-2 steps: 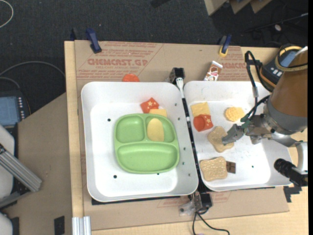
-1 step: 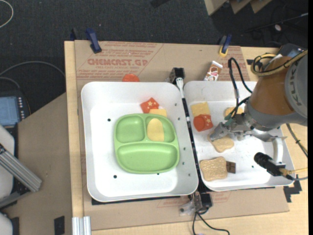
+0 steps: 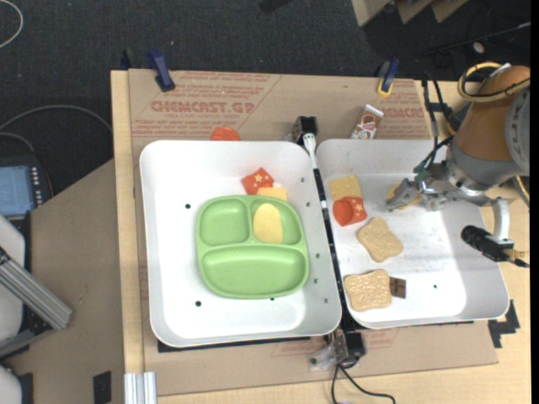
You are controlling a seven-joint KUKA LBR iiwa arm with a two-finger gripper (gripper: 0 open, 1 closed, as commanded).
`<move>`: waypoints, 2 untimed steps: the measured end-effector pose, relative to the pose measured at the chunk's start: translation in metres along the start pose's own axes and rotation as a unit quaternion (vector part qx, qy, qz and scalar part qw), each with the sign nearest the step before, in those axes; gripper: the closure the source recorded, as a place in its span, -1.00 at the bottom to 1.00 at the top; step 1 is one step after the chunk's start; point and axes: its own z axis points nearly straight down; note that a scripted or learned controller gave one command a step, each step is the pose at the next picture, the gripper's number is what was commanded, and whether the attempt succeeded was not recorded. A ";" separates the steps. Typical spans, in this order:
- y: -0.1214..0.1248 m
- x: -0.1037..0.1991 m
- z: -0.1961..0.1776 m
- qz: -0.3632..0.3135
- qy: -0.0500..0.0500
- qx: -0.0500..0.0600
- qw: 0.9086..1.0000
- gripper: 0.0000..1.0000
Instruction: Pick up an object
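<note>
Two red "CHEMCAST" prints cross your table (image 3: 253,99); the tool (image 3: 402,195) hovers over the right bin (image 3: 472,297), grip state unclear.

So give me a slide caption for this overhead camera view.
Grey arm's gripper hovers in right white bin near red block; green divided plate sits left.

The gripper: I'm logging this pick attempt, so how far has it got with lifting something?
Done: the gripper has reached into the right bin. In hand: nothing visible between its fingers; it sits over bare floor right of the yellow block and red piece. Left: closing on an item and lifting it. The two crackers lie untouched.
</note>
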 end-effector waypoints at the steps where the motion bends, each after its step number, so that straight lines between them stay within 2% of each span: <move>1: 0.063 0.033 -0.001 -0.004 0.002 -0.001 1.000 -1.00; 2: 0.019 -0.021 0.000 0.001 0.003 0.005 1.000 -1.00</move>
